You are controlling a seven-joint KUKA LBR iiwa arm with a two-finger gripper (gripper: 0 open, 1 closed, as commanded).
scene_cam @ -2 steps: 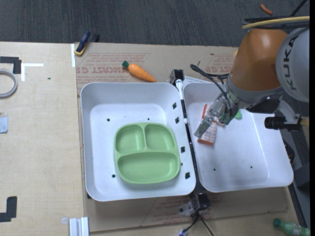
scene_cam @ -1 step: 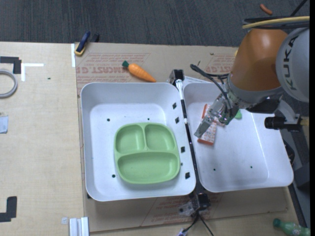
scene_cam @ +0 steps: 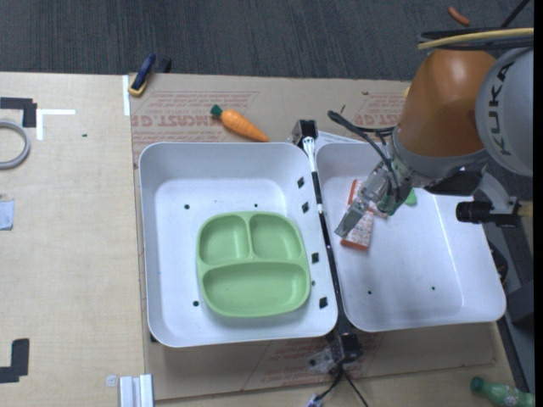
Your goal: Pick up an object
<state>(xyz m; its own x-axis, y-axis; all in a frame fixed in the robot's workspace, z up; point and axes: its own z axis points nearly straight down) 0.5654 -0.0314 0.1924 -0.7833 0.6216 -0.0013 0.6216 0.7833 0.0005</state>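
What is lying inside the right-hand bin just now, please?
In the right bin, a small red and white packet lies near the left wall, with the gripper directly above it. A bit of green peeks beside the wrist; the arm covers the rest.

"KUKA" on the arm [scene_cam: 507, 108]

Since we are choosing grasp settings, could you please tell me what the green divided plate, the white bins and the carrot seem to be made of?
Green divided plate: probably moulded plastic, matte, with an even colour and soft rounded ridges.
White bins: probably thin rigid plastic, smooth, faintly glossy, with rounded corners and a rolled rim.
Carrot: seemingly a toy, plastic or rubber; uniform orange with a green tip. Too small to tell more.
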